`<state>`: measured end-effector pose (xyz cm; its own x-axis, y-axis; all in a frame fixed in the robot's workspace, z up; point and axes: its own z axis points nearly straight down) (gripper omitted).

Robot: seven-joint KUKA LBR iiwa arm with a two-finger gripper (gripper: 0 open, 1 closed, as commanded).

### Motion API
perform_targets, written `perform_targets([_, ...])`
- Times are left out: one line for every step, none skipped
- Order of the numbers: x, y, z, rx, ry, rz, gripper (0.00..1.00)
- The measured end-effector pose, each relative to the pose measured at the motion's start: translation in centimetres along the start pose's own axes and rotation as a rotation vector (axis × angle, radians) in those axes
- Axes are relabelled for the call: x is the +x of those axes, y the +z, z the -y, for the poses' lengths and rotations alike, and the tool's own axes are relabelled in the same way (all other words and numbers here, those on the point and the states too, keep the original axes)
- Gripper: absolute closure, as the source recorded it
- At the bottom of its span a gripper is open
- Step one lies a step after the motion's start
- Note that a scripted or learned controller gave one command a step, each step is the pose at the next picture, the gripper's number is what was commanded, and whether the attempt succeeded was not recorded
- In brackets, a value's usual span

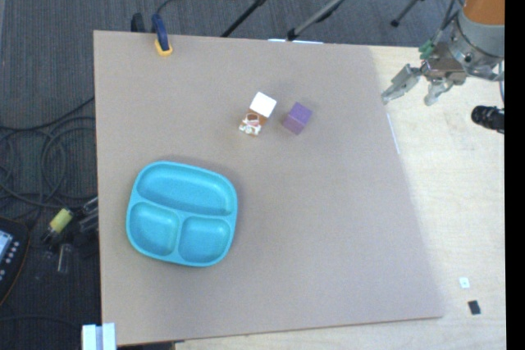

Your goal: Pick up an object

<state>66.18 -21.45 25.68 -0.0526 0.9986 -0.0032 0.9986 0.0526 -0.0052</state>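
Note:
A white cube (263, 104) lies near the middle of the tan board (328, 217). A small brown-and-white object (250, 125) touches its lower left side. A purple cube (297, 117) sits just to the right of them. My gripper (408, 97) hangs at the board's right edge, well to the right of the purple cube. Its fingers are spread open with nothing between them.
A blue three-compartment plate (182, 212) rests on the board at lower left. A blue-and-yellow clamp (162, 38) grips the board's far left corner. Pale wooden bench (459, 201) runs along the right. Cables and tripod legs lie on the floor beyond.

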Motion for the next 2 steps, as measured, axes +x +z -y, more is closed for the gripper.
perform_targets([-0.27, 16.49, -0.69, -0.002, -0.013, -0.001, 0.0])
perform_targets([-0.23, 15.91, -0.67, 0.002, -0.015, 0.002, 1.0])
